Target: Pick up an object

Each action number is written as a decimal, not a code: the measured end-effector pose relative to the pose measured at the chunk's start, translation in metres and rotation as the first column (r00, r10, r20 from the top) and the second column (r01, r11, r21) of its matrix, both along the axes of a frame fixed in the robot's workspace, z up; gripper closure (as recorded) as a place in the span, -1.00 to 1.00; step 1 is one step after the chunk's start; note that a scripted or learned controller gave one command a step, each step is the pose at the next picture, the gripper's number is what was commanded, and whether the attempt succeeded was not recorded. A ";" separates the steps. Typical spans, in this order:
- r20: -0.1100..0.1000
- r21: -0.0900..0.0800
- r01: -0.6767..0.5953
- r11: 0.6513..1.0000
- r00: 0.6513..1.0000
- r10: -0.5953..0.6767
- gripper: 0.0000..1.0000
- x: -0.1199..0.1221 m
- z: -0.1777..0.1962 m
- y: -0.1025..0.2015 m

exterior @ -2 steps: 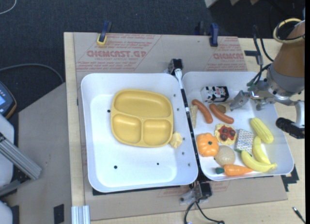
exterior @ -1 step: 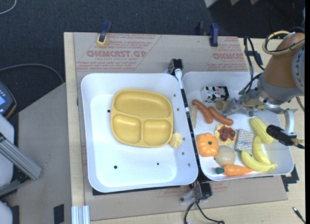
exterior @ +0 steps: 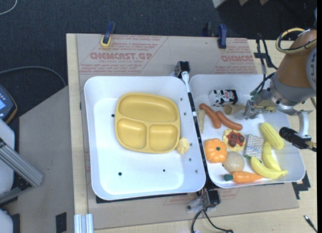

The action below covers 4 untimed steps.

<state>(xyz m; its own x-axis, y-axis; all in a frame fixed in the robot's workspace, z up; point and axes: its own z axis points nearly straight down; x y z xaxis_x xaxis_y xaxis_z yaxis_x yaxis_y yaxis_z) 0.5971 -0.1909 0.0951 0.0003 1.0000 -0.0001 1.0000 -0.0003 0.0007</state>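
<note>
**Two bins, one crowded**

Two white bins share a black divider [exterior: 191, 107]. Left of the divider, the left bin [exterior: 100, 171] holds a yellow sectioned plate [exterior: 147, 122], with bare floor toward its near edge. Right of the divider, the right bin [exterior: 297, 164] is packed: sausages [exterior: 220, 117], pumpkin [exterior: 216, 151], carrot [exterior: 245, 177], bananas [exterior: 267, 166], corn [exterior: 271, 135]. The gripper [exterior: 255, 107] hangs beyond the sausages, near the far rim; whether it is apart or together cannot be told.
</note>
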 end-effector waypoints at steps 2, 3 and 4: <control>0.002 -0.002 0.000 1.000 1.000 0.000 1.00 -0.007 0.116 -0.007; 0.004 -0.002 -0.001 1.000 1.000 0.001 1.00 -0.006 0.130 -0.008; -0.003 0.002 -0.004 1.000 1.000 0.004 1.00 -0.004 0.121 0.045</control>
<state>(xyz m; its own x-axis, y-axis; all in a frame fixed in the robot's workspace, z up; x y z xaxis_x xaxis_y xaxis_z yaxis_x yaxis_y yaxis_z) 0.5935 -0.1458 0.2164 -0.0038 1.0000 0.0016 1.0000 0.0038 -0.0025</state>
